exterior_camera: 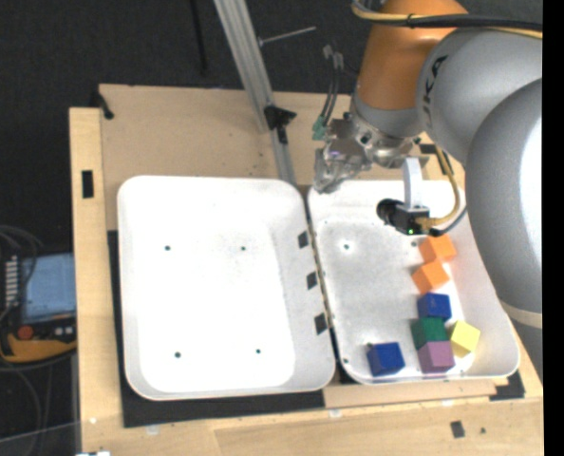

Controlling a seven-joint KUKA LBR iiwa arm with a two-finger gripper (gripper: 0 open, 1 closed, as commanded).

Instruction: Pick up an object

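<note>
While the claw (331, 171) hangs over the far left corner of the right bin (358, 283), I cannot tell how it is set. Coloured blocks crowd that bin's near right side: two orange blocks (435, 262), two blue blocks (386, 358), a green block (428, 331), a purple block (437, 354) and a yellow block (464, 336), all well apart from the claw. Beside it on the worktop (168, 131) sits the left bin (206, 283).

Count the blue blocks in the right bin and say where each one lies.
2. One blue block lies alone near the bin's front edge; the other sits in the column just below the orange blocks. The arm may hide more.
</note>
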